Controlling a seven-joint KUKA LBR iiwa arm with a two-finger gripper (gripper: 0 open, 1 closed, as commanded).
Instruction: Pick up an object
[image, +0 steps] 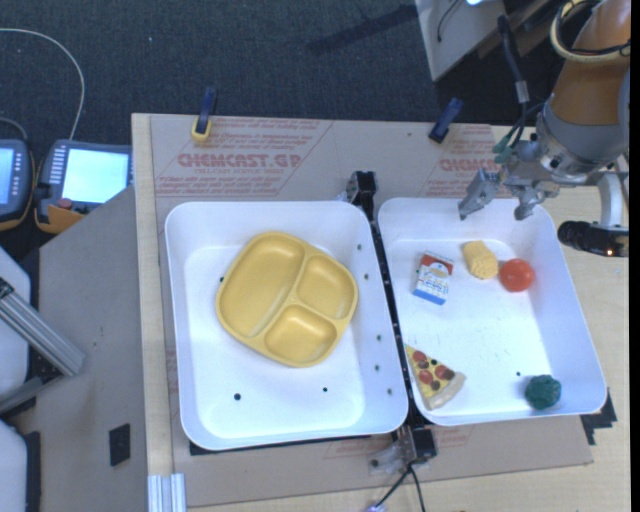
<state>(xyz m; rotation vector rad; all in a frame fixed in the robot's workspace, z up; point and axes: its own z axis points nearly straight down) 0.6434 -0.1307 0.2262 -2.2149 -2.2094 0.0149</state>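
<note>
Nearest the camera, a pizza slice toy (436, 377) is lying at the front-left corner of the right bin (560, 300), tip pointing toward the front wall. Dark green round object (543, 391) is sitting at the front-right corner of the same bin, well apart from the pizza slice.

Further back in the right bin, three items are lining up in a rough row: a small red, white and blue carton (433, 277) on the left, a yellow corn-like piece (481, 260) in the middle, and a red ball (516, 275) on the right. Corn piece and red ball are sitting just beside each other; touching or not, cannot tell. Carton is lying apart from both.

Left bin (200, 390) is carrying a yellow divided plate (287, 298), three compartments, sitting flat near the bin's middle, turned at an angle to the walls.

Gripper (499, 196) is hanging over the back edge of the right bin, fingers spread open and pointing down, gripping nothing. It is sitting behind the corn piece and red ball, touching none of the objects. Arm is coming in from the upper right.

Both bins are resting side by side on the worktop (300, 150), which is showing red printed lettering along the back.
</note>
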